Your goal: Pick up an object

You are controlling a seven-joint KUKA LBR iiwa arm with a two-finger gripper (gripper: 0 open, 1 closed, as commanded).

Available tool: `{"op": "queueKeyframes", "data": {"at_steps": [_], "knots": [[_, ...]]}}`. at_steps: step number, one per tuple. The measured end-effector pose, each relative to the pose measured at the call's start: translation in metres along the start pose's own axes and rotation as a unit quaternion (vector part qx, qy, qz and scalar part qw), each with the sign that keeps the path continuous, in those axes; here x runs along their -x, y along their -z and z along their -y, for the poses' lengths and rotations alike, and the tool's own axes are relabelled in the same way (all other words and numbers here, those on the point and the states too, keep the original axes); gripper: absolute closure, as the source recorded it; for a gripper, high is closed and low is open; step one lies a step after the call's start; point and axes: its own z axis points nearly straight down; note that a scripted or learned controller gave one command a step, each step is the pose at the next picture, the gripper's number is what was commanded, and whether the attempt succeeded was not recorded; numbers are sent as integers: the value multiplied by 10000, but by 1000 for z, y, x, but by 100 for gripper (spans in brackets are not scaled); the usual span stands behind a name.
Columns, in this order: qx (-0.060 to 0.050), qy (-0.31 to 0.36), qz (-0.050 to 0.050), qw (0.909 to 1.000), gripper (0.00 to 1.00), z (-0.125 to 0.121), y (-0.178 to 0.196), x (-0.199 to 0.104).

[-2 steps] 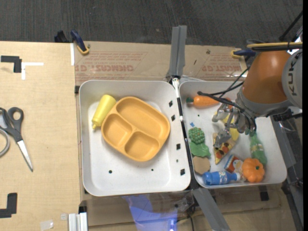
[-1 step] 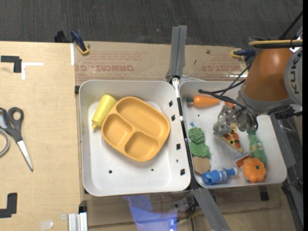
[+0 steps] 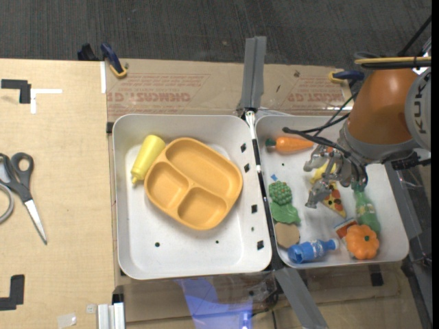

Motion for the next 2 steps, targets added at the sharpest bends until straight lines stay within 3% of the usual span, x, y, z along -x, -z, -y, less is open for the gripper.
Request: {"op": "queueKeyframes", "data": {"at_steps": [1,2], "knots": [[-2,170,-11,9999,0,9,-11,17],[-2,173,19,9998,100,8,0,19]]}}
